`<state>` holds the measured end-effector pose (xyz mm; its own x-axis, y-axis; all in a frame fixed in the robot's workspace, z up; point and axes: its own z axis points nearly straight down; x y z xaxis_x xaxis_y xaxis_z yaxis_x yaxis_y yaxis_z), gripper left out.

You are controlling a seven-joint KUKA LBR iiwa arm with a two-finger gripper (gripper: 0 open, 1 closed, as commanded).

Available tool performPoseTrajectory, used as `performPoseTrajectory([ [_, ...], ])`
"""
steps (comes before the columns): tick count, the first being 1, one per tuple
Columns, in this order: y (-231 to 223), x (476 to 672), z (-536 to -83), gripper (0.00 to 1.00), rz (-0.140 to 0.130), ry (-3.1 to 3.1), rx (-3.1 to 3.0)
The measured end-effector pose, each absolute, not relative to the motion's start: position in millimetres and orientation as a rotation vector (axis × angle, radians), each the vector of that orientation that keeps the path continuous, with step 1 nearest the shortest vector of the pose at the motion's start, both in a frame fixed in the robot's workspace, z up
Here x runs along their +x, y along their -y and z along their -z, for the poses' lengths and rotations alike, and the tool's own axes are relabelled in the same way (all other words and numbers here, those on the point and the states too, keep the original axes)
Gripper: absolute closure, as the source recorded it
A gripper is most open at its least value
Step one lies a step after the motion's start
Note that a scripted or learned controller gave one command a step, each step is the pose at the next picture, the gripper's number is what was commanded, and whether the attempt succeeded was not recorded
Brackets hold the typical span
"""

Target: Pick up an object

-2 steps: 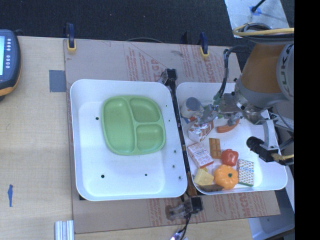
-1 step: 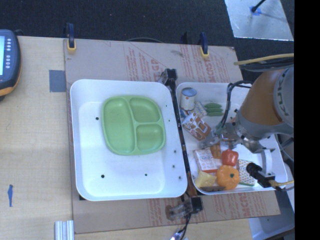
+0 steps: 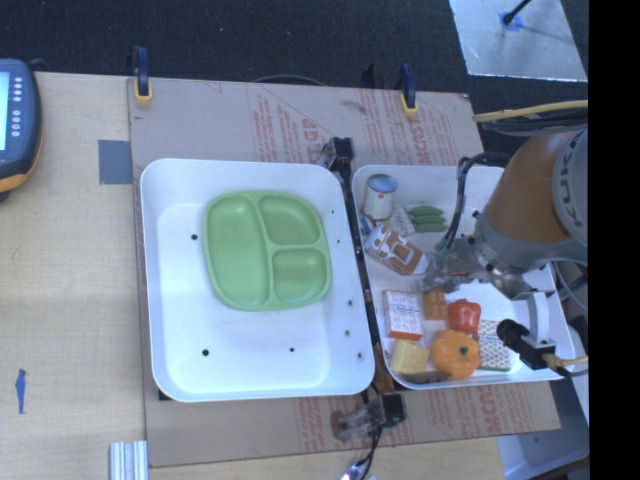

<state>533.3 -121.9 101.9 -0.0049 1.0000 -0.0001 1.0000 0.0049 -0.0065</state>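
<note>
While the arm (image 3: 535,203) bends in from the right over the right bin (image 3: 480,176), its orange band is on top and its wrist goes down toward the bin's middle. The gripper (image 3: 445,268) is low among the objects, near a red pepper (image 3: 463,315) and an orange pumpkin (image 3: 455,354). How it is set cannot be told. The left bin (image 3: 165,268) has a green divided plate (image 3: 267,250).
</note>
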Motion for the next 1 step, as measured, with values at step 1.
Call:
performPoseTrajectory([
  [1,38.5,590.9,-196.2,1.0,0.005,2.233,-2.215],
])
